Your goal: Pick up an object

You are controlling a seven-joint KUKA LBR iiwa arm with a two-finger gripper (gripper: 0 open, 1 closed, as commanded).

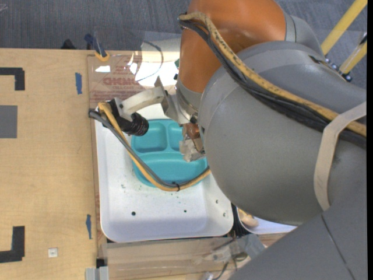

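Overhead, a smooth teal plastic compartment tray (pixel 166 156) lies in a shallow white bin (pixel 151 220), partly under the bulky grey arm (pixel 280 144). Whether the gripper (pixel 191 147) above it holds anything cannot be told.

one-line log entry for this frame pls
stage: reach | arm: over left bin | gripper: low over teal divided tray | grasp: none seen | cable: looped across tray
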